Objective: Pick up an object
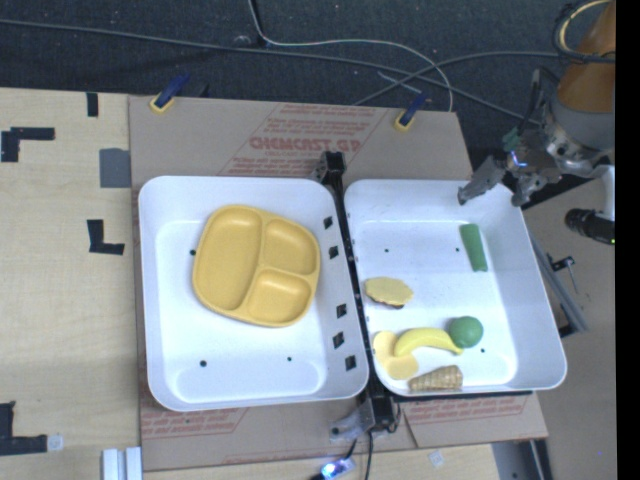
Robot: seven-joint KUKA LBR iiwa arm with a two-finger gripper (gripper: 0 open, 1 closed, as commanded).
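Note:
The right bin (530,298) holds several toy foods: a green stick (473,247) near its far right side, a flat yellow chip (388,291) in the middle, and a banana (425,342), a green ball (465,331) and a tan ridged piece (437,378) at the near edge. My gripper (498,190) hangs over the bin's far right corner, above and behind the green stick. Its two dark fingers are spread apart, open, with nothing between them.
The left bin (165,298) holds a yellow divided plate (256,265). A black divider with clips (343,268) runs between the bins. Both bins sit on a cardboard sheet (300,138). Cables (330,43) cross the dark floor behind.

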